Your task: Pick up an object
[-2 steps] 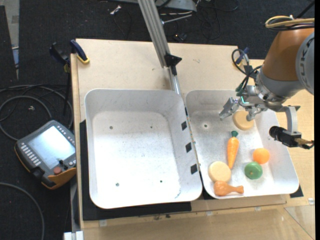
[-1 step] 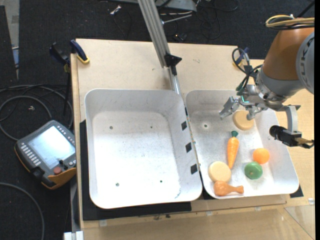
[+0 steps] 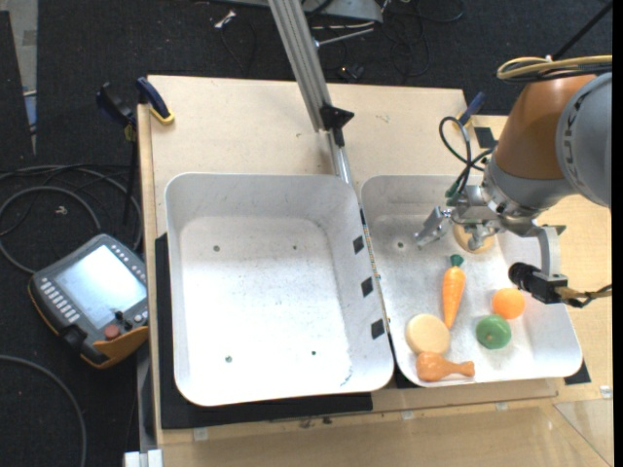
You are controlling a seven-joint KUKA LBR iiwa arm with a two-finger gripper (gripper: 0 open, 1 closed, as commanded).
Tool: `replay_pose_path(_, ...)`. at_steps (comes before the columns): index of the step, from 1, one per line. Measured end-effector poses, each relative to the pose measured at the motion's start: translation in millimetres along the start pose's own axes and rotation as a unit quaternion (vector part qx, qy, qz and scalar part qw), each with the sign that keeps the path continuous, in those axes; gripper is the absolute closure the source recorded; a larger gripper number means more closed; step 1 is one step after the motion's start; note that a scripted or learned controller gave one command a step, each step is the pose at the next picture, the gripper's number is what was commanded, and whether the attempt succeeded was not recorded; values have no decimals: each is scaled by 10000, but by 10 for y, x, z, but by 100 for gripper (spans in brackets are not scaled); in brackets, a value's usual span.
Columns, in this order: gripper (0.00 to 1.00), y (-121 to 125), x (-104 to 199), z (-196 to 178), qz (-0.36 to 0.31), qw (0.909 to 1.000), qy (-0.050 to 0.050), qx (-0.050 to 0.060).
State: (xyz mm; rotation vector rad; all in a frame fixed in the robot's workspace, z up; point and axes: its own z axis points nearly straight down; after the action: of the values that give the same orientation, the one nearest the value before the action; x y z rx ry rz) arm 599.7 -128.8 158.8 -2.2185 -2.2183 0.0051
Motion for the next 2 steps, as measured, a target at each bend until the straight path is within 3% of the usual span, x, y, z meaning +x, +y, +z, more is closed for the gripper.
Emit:
replay_pose_path(1,0,-34,9,587,-3,10000,-4,-49)
replay_pose_path(2,0,-32,13,637,-4,10000,-2,-25)
